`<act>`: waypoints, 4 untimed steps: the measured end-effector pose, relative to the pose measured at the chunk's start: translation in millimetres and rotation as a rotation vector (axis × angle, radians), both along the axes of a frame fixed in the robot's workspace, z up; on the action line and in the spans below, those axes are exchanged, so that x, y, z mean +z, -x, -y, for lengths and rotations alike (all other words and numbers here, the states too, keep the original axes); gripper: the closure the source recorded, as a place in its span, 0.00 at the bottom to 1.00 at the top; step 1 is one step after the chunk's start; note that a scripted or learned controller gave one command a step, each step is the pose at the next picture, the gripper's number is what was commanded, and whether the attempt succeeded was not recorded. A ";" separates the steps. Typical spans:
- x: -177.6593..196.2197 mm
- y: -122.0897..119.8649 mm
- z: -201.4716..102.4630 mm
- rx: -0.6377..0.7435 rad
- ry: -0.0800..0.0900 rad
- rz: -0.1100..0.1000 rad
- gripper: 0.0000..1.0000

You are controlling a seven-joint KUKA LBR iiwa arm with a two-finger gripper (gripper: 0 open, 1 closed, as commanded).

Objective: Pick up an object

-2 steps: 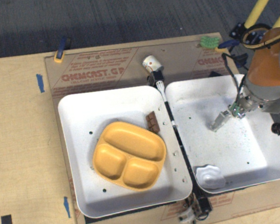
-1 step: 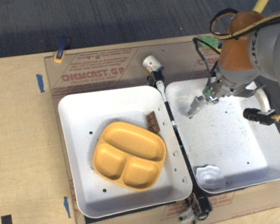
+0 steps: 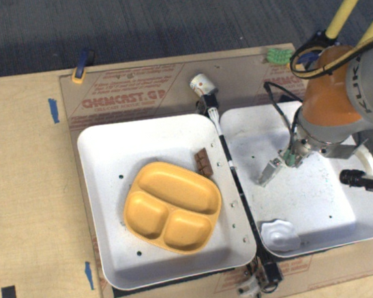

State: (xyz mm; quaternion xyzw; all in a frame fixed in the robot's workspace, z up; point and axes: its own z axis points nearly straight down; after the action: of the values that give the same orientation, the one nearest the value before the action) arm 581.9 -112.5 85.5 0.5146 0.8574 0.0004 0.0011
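Since the task just says "an object", anything in the bins counts, so here's what I'm seeing from the front of the bench.

Closest to me, tucked in the near corner of the right bin (image 3: 331, 200), sits a pale crumpled thing (image 3: 278, 235), maybe thin plastic, hard to say. It's right against the wall by the divider, which looks like an awkward spot to reach.

Over in the left bin (image 3: 103, 191) a yellow divided tray (image 3: 172, 206) lies flat and askew, taking up most of the floor. Just past its far edge, beside the divider, there's a small brown block (image 3: 203, 162), near the tray if not touching it.

Further back, the gripper (image 3: 270, 171) hangs low over the middle of the right bin, on bare floor, well apart from the crumpled thing. I can't tell how far open it is, and I see nothing in it. My guess is it's mid-attempt with nothing under it, so it'd need to come toward the near corner to get anything.

Behind that is the arm's orange band (image 3: 324, 101), cables looping round it, reaching in from the right. At the far edge of the board there's a blue clamp (image 3: 81, 69), presumably pinning the board down.
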 end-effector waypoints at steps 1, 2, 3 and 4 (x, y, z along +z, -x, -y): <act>-0.3 102.5 -3.6 -0.400 -0.002 -0.002 0.00; 0.1 40.5 -5.7 -0.460 -0.002 0.002 0.00; -0.5 101.0 13.5 -0.790 -0.003 -0.003 0.00; -0.1 53.2 -13.5 -0.661 -0.001 0.001 0.00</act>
State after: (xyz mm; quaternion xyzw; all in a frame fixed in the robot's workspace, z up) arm 528.6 -99.0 85.4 0.7650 0.6440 0.0008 0.0013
